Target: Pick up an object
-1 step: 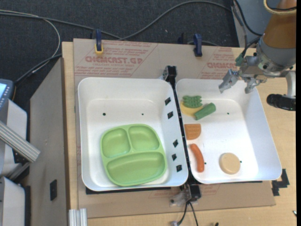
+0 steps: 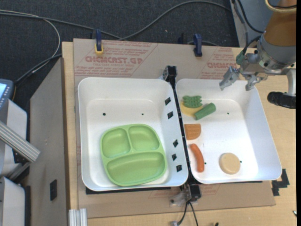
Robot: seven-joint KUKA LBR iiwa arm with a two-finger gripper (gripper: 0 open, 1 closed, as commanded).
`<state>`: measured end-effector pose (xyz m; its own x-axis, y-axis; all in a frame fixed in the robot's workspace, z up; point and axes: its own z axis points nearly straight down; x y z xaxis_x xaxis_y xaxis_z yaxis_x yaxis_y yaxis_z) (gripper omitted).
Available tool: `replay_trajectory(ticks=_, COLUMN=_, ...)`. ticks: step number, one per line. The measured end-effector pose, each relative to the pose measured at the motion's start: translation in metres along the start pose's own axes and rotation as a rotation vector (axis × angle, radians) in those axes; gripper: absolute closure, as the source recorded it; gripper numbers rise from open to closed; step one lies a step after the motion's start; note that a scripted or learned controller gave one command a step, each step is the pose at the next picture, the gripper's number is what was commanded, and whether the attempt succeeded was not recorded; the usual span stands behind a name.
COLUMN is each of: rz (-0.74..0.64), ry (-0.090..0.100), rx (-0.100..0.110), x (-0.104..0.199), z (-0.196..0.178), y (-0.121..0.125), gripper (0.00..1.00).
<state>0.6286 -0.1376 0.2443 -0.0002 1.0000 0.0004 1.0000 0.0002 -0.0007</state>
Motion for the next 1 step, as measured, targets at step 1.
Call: replay_trajectory(ticks=1, rz=0.001, ry=0.001, rx=0.007, x=-0.0044, z=0.0615, y=-0.0046, gripper=0.00)
